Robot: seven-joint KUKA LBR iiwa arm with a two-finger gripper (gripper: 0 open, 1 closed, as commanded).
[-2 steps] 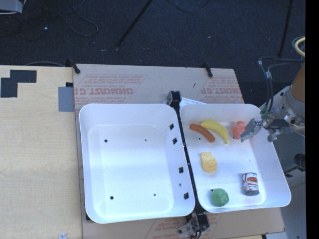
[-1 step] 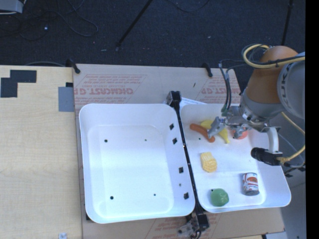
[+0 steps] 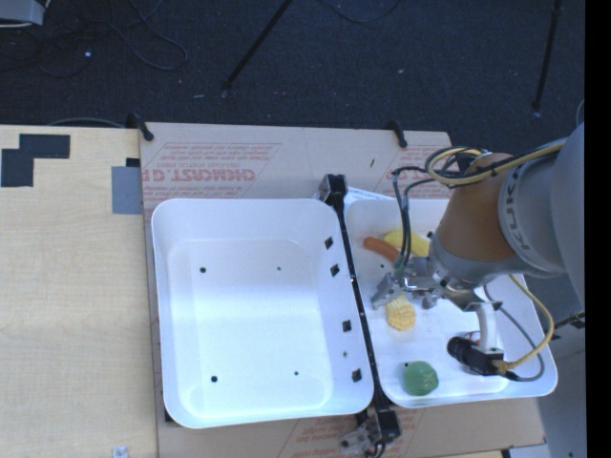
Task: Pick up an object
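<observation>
Reaching into the right bin (image 3: 535, 389), the gripper (image 3: 399, 292) is hanging low, just above a yellow corn-like piece (image 3: 402, 315); whether it is gripping is unclear from this angle. Nothing is looking lifted yet. An orange carrot-like piece (image 3: 378, 246), a yellow piece (image 3: 417, 244) and a green ball (image 3: 419, 378) are lying in that bin, so the pick is appearing not yet done.

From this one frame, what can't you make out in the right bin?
- Gripper: whether it grips anything; small and blurred in the camera view, wrist above it.
- Yellow corn-like piece: touching the gripper or just beside it, unclear.
- Orange item and yellow item: far ends covered by the arm.
- Right bin: much of its floor under the arm and cables.
- Green object: shape too blurred to name.
</observation>
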